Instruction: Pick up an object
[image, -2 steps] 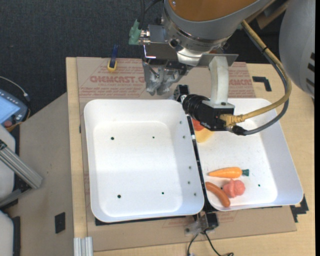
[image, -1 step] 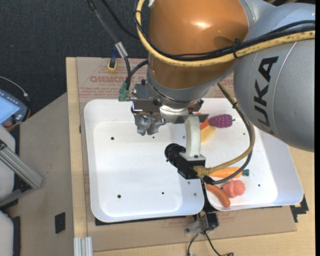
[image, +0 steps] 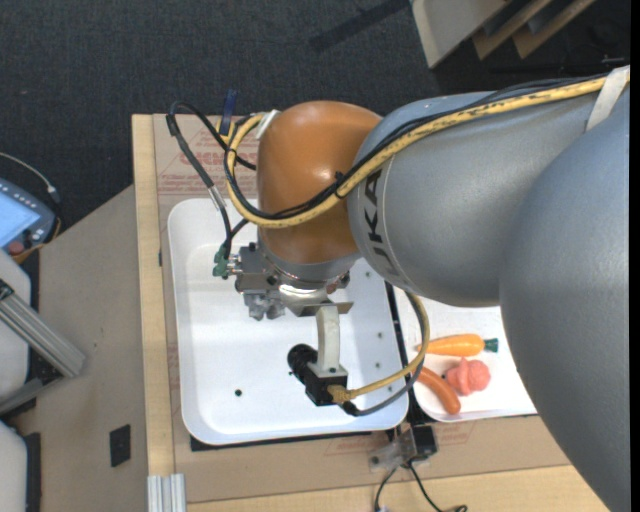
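The left bin (image: 200, 350) lies mostly bare, its white floor open toward the near and left rims, with a single dark speck (image: 238, 392) near the front edge. The gripper (image: 262, 303) hangs low over the middle of this bin, beneath the orange band (image: 305, 180). The wrist hides its tips, so I cannot tell whether it is spread or closed, and nothing shows in its grasp. The things to pick lie in the right bin (image: 428, 408), well apart from the gripper. A carrot (image: 458, 346) with a green end lies crosswise, a pink lump (image: 468, 376) sits just beside it, and an orange piece (image: 440, 390) touches the lump. The grey arm (image: 500, 200) covers most of that bin, leaving little room above it. Dark lettering on the arm is crossed by a cable and cannot be read whole. Red printing on the brown worktop (image: 150, 300) is too faint to read. A small black plug (image: 421, 438) with a lead sits on the worktop just in front of the bins.
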